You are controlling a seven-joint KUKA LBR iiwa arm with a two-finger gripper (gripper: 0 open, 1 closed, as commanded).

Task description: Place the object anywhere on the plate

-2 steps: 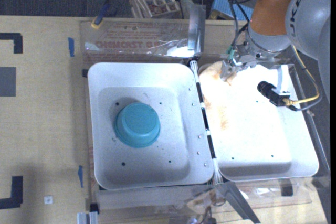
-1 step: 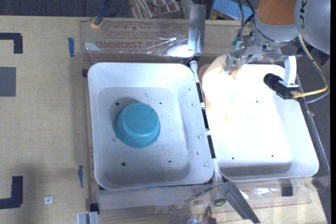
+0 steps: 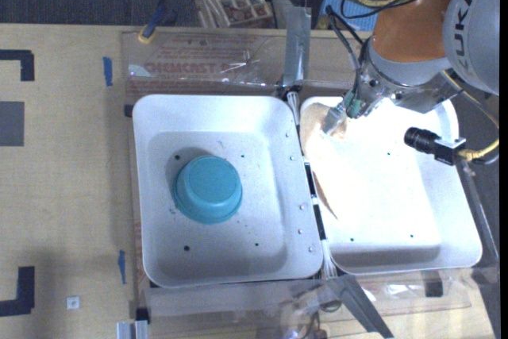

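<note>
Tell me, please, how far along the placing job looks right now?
Done: nothing visible. The round blue bowl-shaped object sits in the left white bin, away from the arm. In hand: the gripper hangs over the right white bin's far-left corner, beside a tan curved shape, perhaps the plate, washed out by glare. Left: picking and placing.

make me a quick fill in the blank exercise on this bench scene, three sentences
1. The blue bowl sits upside down in the ____ bin of the camera view.
2. The gripper hangs over the far-left corner of the ____ bin.
3. The band above the arm's wrist is ____ in colour.

Missing words: left; right; orange
</note>
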